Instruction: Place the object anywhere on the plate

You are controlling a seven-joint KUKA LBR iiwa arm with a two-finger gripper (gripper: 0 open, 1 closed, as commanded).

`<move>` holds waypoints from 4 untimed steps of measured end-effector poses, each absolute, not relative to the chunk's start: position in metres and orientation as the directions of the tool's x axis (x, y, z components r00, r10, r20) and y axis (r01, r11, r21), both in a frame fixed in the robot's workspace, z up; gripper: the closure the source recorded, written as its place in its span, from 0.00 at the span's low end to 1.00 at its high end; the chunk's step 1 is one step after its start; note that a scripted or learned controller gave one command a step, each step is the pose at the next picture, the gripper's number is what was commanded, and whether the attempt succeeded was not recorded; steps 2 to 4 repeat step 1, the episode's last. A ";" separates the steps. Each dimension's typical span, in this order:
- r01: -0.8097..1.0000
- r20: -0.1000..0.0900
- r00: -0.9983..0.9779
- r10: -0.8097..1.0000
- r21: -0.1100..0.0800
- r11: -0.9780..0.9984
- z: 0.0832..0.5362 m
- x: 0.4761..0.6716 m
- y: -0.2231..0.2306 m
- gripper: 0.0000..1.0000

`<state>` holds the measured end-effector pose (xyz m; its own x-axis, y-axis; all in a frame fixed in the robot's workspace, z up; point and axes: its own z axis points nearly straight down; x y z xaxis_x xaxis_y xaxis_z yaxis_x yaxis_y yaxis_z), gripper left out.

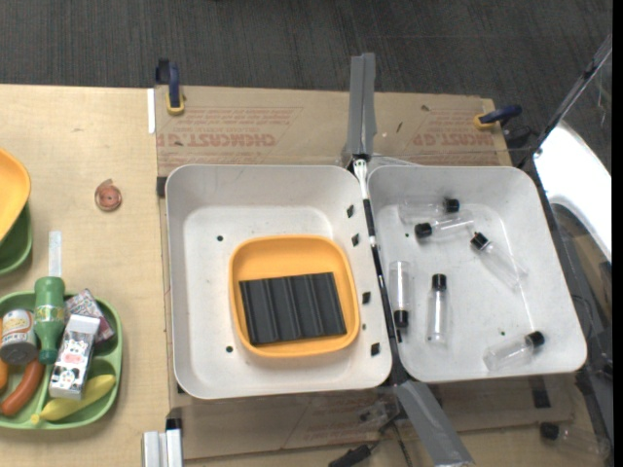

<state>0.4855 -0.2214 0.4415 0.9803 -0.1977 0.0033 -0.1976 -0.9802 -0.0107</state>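
Note:
An orange square plate (292, 248) sits in the middle of the left white bin (195, 261). A black ribbed rectangular object (293, 307) lies flat on the plate, covering most of its floor. In the right white bin (550, 290) lie several clear plastic vials with black caps, among them one near the centre (437, 309), one along the left wall (399, 295) and one at the front right (513, 350).
Brown cardboard (253, 134) lies under the bins, held by clamps (171, 88) at the back. On the wooden bench at the left stand a green tray of toy food (102, 392), a yellow bowl (10, 197) and a small pink disc (108, 197). A white rounded body (584, 178) stands at the right edge.

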 end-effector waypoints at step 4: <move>-0.197 0.004 0.980 -0.197 -0.011 -0.980 0.442 0.485 -0.221 0.00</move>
